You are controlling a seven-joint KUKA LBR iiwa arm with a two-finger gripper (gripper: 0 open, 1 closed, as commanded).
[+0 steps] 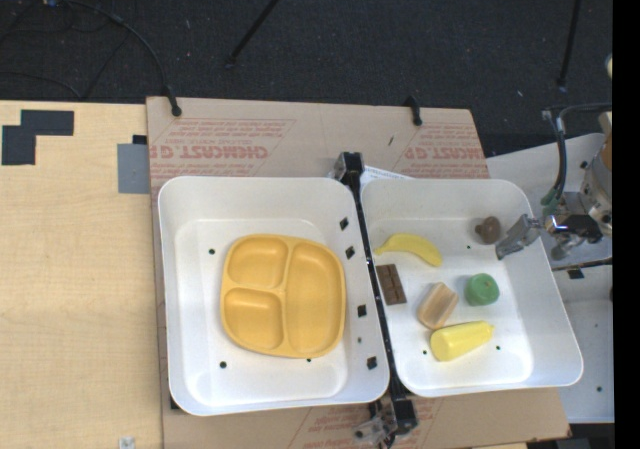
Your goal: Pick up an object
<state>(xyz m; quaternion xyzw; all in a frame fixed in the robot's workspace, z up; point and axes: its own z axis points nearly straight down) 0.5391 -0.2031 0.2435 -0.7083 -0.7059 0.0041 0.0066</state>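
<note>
A glossy yellow plate [284, 295], moulded into three sections with rounded corners, lies flat in the left bin [190, 207]. The right bin [545, 337] holds small toy foods: a smooth curved banana [410, 249], a flat ridged brown bar [391, 284] near the divider [361, 267], a tan wedge [437, 305], a round green piece [482, 289], a stubby yellow cone-like piece [461, 340] and a dull brown lump [488, 229] toward the far right corner. All lie apart from one another on the bin floor.

The hand [522, 234] sits at the right bin's right rim, just beside the brown lump; a grey metal finger [516, 236] angles down over the bin. How far it is open I cannot tell, and nothing shows between the fingers.

Both bins are shallow white plastic with soft rims, resting on printed cardboard [310, 142] over a pale wood surface [70, 287]. Dark carpet with loose cables [130, 27] lies behind.
</note>
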